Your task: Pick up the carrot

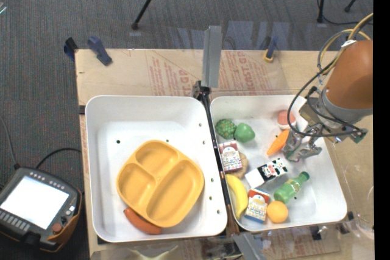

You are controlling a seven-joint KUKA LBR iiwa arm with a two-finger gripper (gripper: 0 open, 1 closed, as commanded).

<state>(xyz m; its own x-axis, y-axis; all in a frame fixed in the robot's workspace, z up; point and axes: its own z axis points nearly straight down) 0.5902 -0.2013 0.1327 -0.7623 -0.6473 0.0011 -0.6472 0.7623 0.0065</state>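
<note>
Down at the lower left of the frame, a handheld control pendant [38,206] with a pale screen lies on the dark carpet beside the counter [146,73]. On the counter, the left bin [103,112] holds a yellow divided plate [160,182] set at an angle, and a reddish-orange sausage-shaped toy [143,222] pokes out from under the plate's lower edge. A grey upright post [212,58] rises at the seam between the two bins.

The right bin [336,198] is crowded. Along its left side lie a bumpy green ball [226,128], a smooth green toy [244,132], a small red-and-white carton [230,156] and a banana [237,194]. Lower down sit a second small carton [258,204], an orange [277,212] and a green bottle [290,187] on its side, with a black-and-white patterned box [268,171] just above them. A pinkish round item [284,117] rests near the bin's upper wall.

The carrot [278,142] lies tilted in the upper middle of the right bin, its upper end close against the end effector [298,148]. The end effector sits low in the bin just right of the carrot; whether the carrot is actually between the fingers is hard to judge from this angle, and I cannot tell how wide they stand. The grey arm with its orange band [355,77] enters from the right edge.
</note>
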